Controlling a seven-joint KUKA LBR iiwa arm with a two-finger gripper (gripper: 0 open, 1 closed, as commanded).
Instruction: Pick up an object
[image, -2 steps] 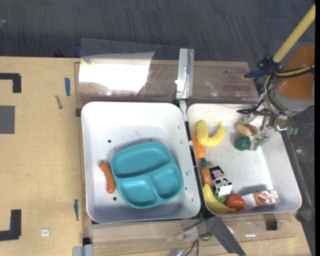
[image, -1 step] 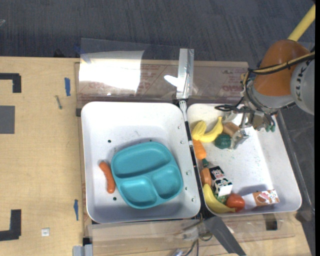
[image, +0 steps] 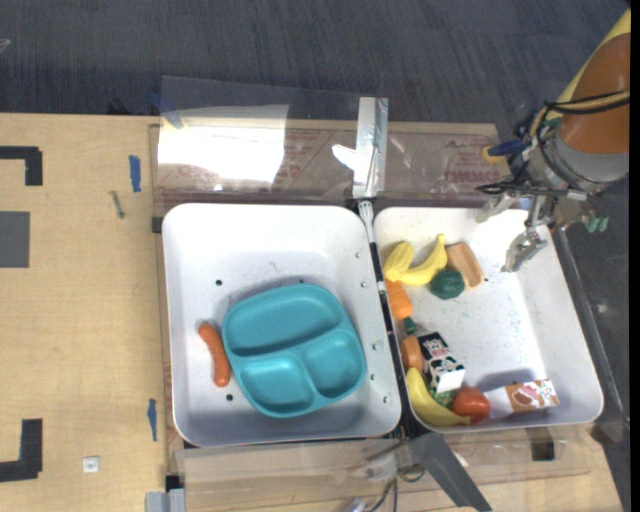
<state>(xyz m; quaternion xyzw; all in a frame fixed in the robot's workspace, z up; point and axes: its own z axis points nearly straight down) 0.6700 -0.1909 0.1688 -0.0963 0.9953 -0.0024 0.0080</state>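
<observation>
Gripper fingertips blurred, arm cropped

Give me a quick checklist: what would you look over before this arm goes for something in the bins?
1. Gripper over a bin: ok, above the right bin's far right corner.
2. Nothing between the fingers: cannot tell.
3. Target under the gripper: not ok, bare floor below it.
4. Nearest objects: ok, bread roll, green ball, banana lie to its left.
5. Objects spaced for grasping: not ok, they touch.
6. Left bin: ok, teal tray and sausage apart.
</observation>
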